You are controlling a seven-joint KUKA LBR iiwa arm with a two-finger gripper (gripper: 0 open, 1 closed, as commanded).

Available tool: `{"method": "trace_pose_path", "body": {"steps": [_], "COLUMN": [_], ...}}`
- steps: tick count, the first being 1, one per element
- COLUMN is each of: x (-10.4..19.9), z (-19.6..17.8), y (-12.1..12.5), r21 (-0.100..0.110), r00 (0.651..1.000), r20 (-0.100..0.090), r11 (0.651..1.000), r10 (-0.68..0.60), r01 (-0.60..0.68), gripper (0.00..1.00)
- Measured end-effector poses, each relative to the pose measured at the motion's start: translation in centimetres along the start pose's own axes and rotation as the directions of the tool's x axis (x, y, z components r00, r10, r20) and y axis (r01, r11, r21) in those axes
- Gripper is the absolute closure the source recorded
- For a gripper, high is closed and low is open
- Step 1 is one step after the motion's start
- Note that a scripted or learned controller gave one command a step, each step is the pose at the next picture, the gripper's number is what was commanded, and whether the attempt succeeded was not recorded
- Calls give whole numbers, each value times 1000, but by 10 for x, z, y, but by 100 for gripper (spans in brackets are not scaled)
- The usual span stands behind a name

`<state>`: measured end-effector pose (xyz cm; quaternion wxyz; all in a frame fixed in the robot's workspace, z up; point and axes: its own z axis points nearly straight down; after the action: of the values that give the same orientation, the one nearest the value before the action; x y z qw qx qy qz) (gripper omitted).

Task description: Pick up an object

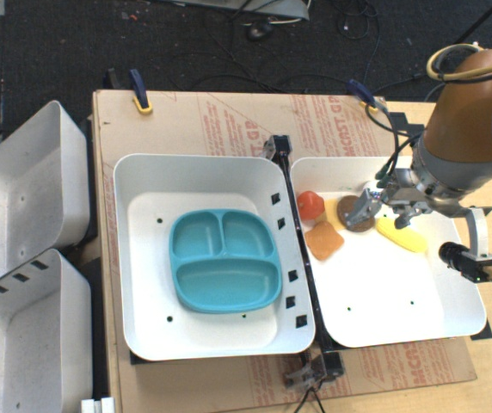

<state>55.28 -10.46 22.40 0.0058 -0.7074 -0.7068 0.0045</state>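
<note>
Nearest the camera, the front edge of the counter (pixel 384 364) shows bare brown board with red print, and a black clamp (pixel 315 370) grips it between the two bins. On the left stands a shallow white bin (pixel 138 248) with one thing in it — a teal divided tray (pixel 225 261), lying flat near the middle, three compartments up. On the right stands the second white bin (pixel 401 317), and all loose objects lie in its far half. A red round piece (pixel 310 203) sits close to the dividing wall; an orange block (pixel 323 241) lies just in front of it, touching or nearly so. A brown round piece (pixel 355 215) lies just right of the red one, and a yellow banana-shaped piece (pixel 401 235) lies to its right, slanting towards the front. My arm (pixel 465 127) reaches in from the right, orange band above the wrist. My fingers (pixel 373 203) hang over the far part of the right bin, directly at the brown piece and beside the yellow one; whether they are wide, narrow or closed on anything I cannot tell — the wrist body hides the tips. Two more white bins (pixel 31 231) stand off the counter at the left.
</note>
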Motion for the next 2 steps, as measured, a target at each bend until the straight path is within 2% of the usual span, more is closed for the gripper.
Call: {"method": "trace_pose_path", "body": {"steps": [1, 2], "x": [0, 1], "z": [-7, 36], "y": [2, -1], "r21": [-14, -12], "r00": [1000, 1000], "r20": [2, 2], "r11": [1000, 1000], "r10": [-2, 1], "r01": [2, 0], "gripper": [0, 0]}}
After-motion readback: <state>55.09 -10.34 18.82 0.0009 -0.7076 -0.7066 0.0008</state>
